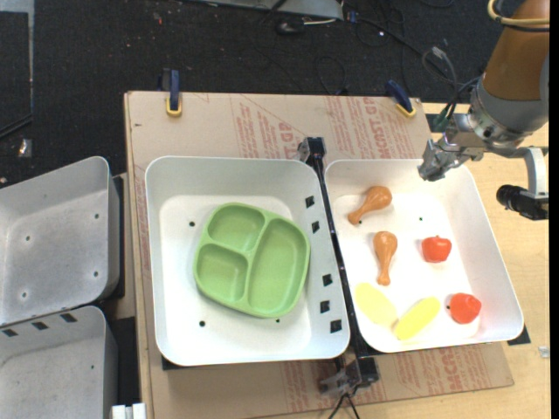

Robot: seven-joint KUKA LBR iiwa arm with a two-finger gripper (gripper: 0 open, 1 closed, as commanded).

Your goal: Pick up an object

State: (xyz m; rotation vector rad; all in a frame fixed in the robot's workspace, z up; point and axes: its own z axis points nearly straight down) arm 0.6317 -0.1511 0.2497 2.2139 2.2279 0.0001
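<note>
Brown board surface (227, 120), two white bins. Gripper (434, 168) hangs over right bin's (489, 225) far edge; can't tell jaw state. Nearest target: upper drumstick (371, 204). Suggest coming straight down, jaws straddling its narrow shank.

the gripper (434, 166) is small and blurred, so its fingertips cannot be made out. up and to the right of it, the arm (515, 59) is cut off by the picture's top and right edges. far to its left, two white trays (52, 234) run off the left edge.
</note>
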